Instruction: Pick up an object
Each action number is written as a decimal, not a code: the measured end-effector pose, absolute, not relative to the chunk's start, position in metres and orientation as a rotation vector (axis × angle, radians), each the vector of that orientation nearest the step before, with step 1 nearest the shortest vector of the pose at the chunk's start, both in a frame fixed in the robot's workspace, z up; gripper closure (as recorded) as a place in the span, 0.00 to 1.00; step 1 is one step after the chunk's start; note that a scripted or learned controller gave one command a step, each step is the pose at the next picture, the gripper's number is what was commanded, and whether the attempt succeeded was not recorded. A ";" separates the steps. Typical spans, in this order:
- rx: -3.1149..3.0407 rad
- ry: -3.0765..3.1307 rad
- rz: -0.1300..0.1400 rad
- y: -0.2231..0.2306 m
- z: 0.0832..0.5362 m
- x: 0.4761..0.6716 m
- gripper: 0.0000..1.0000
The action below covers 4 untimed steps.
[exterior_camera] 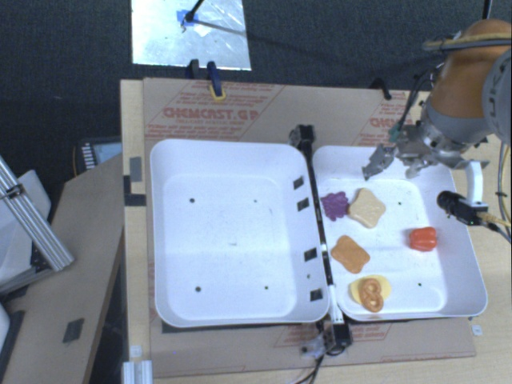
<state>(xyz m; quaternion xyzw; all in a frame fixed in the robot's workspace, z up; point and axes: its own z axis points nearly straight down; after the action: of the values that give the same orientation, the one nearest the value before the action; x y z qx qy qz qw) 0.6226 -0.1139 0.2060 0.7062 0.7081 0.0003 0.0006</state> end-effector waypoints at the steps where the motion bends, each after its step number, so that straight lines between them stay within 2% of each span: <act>1: 2.212 2.233 0.003 -0.049 0.184 0.627 0.00; 2: 2.224 2.219 0.000 -0.071 0.225 0.543 0.00; 3: 2.210 2.234 0.007 -0.001 0.260 0.506 0.00; 4: 2.214 2.226 0.005 0.001 0.280 0.487 0.00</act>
<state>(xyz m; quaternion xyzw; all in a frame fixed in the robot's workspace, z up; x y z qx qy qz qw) 0.4869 0.0014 0.2802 0.7052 0.7090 0.0015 0.0009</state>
